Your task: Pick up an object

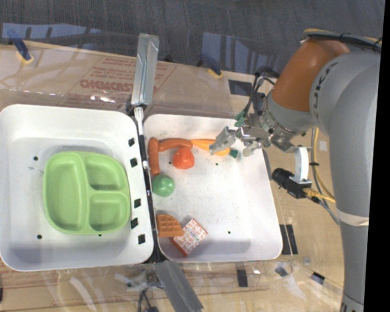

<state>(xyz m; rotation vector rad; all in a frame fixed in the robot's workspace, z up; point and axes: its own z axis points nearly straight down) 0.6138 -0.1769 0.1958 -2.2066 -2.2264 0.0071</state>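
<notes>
Bins, two of them, shallow and white, sit side by side on the bench. The left white bin (6, 192) holds one light green plastic plate with three compartments (86, 192). The right white bin (258, 210) holds six things: one bent orange-red sausage-shaped toy (161, 148), one red-orange rounded toy (183, 159), one small green ball (163, 185), one brown waffle-like square (168, 225), one red-and-white printed packet (191, 234) just beside it, and one orange carrot-shaped toy (204, 144) near the far wall. The grey arm with its orange band (306, 66) reaches in from the right, its two-finger gripper (226, 143) low over the carrot's right end, fingers spread and holding nothing visible. The bench is brown cardboard under clear plastic sheet (87, 78), with dark grey carpet (92, 1) beyond.
</notes>
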